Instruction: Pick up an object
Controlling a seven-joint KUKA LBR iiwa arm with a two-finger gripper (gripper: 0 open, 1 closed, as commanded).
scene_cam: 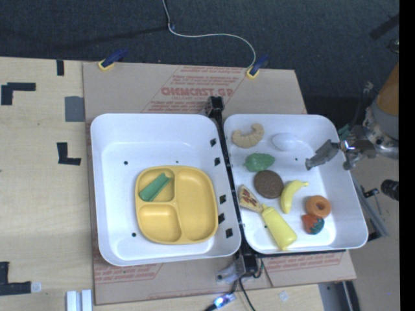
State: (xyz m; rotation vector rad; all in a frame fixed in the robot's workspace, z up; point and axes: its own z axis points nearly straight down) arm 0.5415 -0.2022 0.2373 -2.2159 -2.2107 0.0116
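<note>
A: Where does the tool stand?

B: Over the right edge of the right bin, above bare white floor, with nothing between its fingers. Whether they are apart or together I cannot tell.

A: And the candidate objects?

B: All lie loose in that bin: a banana, a brown cookie, a yellow bottle, an orange ring. The left bin carries a yellow tray with a green piece.

A: Progress?

B: By my reading, none yet; approach, closing and lift all remain.
</note>
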